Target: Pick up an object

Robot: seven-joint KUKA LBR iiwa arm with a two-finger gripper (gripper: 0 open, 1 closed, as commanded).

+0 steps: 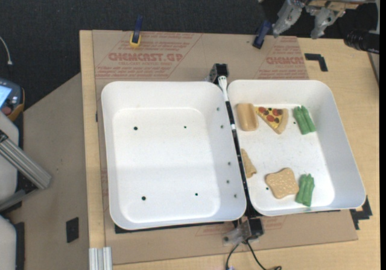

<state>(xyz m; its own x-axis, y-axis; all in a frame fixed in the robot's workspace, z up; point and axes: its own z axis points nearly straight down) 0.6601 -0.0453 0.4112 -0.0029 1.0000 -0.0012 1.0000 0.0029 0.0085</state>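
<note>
- The right bin [338,142] holds all the toy food: a hot dog bun [245,116] near its upper left corner, a pizza slice [272,118] just beside it, and a green vegetable piece [304,120] further right in the same row.
- Lower down lie a slice of toast [281,182] with a second green piece [306,190] touching its right edge (both look like bean pods, though the detail is too coarse to be sure).
- A small tan piece [247,164] sits against the right bin's left wall, partly hidden by the rim, and its kind is hard to make out.
- The left bin [163,154] stands just beside the right one, their rims touching along the middle.
- Both bins rest on a brown cardboard sheet [181,52] on the counter [374,82].
- The end effector [306,17] hangs above the far edge of the cardboard, well apart from the food, its two fingers spread with nothing between them; the arm above it is cut off by the top edge.
- A yellow-and-blue clamp [136,35] grips the cardboard's far edge.
</note>
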